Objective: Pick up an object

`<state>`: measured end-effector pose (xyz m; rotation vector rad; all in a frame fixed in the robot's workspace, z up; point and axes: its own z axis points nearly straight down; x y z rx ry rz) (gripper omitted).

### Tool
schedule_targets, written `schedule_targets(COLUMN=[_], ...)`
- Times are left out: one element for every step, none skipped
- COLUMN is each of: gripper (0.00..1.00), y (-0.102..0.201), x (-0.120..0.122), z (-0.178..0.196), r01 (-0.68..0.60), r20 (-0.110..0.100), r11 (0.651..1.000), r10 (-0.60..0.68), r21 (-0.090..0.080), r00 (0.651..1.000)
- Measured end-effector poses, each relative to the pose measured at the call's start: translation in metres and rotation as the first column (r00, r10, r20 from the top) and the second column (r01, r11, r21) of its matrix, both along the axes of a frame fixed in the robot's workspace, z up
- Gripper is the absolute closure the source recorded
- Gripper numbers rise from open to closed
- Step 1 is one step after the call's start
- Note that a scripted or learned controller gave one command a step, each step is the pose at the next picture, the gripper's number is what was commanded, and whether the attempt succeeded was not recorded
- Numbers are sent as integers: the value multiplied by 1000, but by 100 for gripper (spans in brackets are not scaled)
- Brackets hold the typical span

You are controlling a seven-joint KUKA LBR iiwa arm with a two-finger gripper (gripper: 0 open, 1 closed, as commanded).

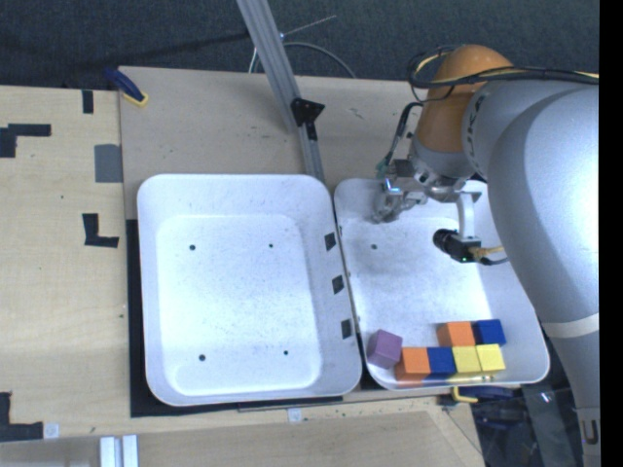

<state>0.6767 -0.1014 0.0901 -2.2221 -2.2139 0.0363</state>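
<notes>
The blocks lie nearest the camera, packed along the near edge of the right bin (362,261). A purple block (385,346) sits at their left end, turned at an angle to the others, close to the bin's near left corner. Just right of it, touching side by side, run an orange block (416,360), a blue block (441,360), a yellow block (467,359) and a second yellow block (491,357); this row's long axis runs left to right along the bin's edge. Behind it stand a second orange block (456,334) and a second blue block (489,332), touching each other.

The gripper (389,205) hangs over the far left corner of the right bin, well apart from the blocks, with bare bin floor between. Nothing shows between its fingers; whether they are open or closed cannot be told. The grey arm (545,193) covers the bin's right side.

The left bin (156,202) lies just beside the right one. A metal pole (277,56) slants across the bench (204,125) behind the bins
</notes>
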Motion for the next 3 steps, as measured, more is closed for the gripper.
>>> schedule_targets(gripper=[100, 100, 100], y=[3, 4, 5], x=[0, 0, 0], z=[0, 0, 0], r01=[2, 2, 1], r20=[0, 0, -1], r11=[1000, 1000, 1000], r10=[-2, -2, -1], r21=[2, 3, 4], r00=[1000, 1000, 1000])
